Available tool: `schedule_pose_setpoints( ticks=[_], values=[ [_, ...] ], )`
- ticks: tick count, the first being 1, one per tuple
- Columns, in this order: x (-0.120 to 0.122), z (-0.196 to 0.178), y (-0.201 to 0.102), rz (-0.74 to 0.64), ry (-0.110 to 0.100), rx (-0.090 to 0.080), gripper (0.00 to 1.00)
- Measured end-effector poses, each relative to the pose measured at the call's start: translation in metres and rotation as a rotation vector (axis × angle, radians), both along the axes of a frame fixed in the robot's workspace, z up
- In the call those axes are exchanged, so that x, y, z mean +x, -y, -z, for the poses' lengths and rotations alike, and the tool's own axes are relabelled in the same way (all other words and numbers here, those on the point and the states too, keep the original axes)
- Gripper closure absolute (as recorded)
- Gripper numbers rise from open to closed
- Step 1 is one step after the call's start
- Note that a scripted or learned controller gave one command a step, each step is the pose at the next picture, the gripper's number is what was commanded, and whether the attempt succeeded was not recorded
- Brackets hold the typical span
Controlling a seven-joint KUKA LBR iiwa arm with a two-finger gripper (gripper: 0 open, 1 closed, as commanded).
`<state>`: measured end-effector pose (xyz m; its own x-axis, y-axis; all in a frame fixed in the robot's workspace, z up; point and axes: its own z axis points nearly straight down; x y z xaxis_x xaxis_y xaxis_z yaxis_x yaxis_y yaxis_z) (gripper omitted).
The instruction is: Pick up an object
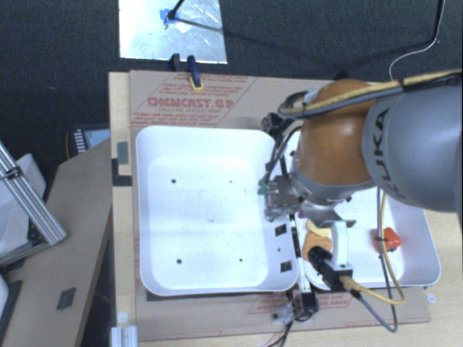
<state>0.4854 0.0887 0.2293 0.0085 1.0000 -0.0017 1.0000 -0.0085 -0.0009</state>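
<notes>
Right bin (pixel 414 263) holds a small orange object (pixel 389 238), well apart from the gripper (pixel 278 199), on its right. Gripper hangs over the left bin's (pixel 155 266) right rim; grip state unreadable.

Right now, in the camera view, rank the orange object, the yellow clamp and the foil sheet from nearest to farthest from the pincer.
From the pincer:
1. orange object, in the right bin.
2. yellow clamp, on the board's far edge.
3. foil sheet, beyond the board.
</notes>
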Motion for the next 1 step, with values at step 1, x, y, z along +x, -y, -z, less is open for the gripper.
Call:
schedule_pose_setpoints(
  ticks=[1],
  values=[
    [0.0021,-0.0962,-0.0066,-0.013,0.010,0.004,1.00]
  ],
)
